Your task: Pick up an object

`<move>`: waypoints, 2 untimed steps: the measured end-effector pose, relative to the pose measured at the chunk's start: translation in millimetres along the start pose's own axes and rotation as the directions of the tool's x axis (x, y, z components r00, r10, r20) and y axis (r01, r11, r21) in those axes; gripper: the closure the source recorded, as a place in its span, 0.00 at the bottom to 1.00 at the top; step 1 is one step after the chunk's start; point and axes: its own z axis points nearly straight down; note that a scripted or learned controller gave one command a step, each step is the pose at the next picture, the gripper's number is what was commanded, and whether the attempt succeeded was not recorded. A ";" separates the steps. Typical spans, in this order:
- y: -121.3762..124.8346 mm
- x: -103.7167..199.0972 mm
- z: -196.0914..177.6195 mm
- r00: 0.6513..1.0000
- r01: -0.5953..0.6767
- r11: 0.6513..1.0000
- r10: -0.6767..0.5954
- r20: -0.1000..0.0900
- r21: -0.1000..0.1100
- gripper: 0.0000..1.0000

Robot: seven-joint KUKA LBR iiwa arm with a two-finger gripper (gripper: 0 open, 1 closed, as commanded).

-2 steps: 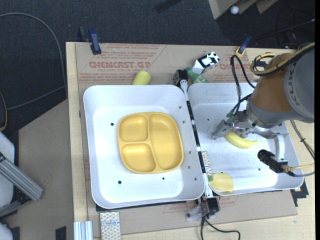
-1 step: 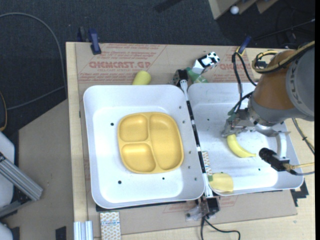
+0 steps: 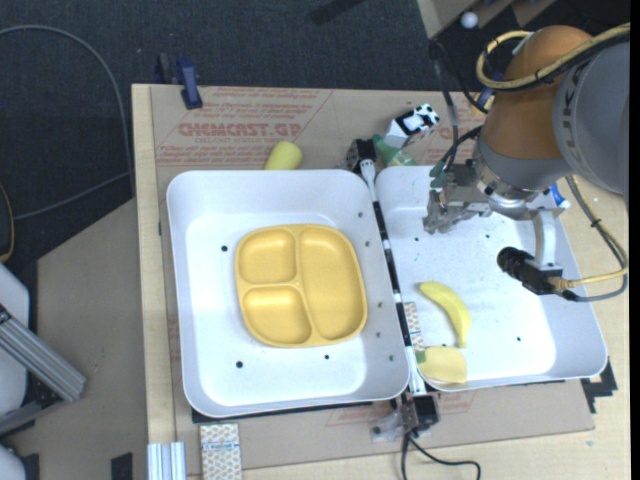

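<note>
Hand: your hand (image 3: 447, 211) hung over the back part of the right bin (image 3: 520, 363), near that bin's left wall. You could not tell from this slant whether it was wide or narrow, and nothing showed in it.
Nearest thing: the banana (image 3: 447, 309) lay on the floor of the right bin, toward the front and a little left of centre.
Direction: from the hand, the banana lay toward the front of the bin, almost straight along the left wall.
Long axis: it ran at a slant from upper left to lower right, curving toward the front.
Neighbours: a pale yellow piece (image 3: 443, 365) sat just in front of the banana, in the front left corner; whether they touched, you could not tell.
Edges: the banana was near the wall between the bins, so a closing across its width probably had less room on that side.
Open room: the bin floor to the banana's right was bare.
Left bin: the yellow divided plate (image 3: 300, 284) sat in the left bin (image 3: 200, 268), well apart from the hand.
</note>
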 end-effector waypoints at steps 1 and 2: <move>-0.5 -0.5 0.6 1.000 -0.001 1.000 0.001 0.000 0.002 0.00; -16.5 -53.3 99.6 1.000 -0.002 1.000 0.002 0.002 0.002 0.00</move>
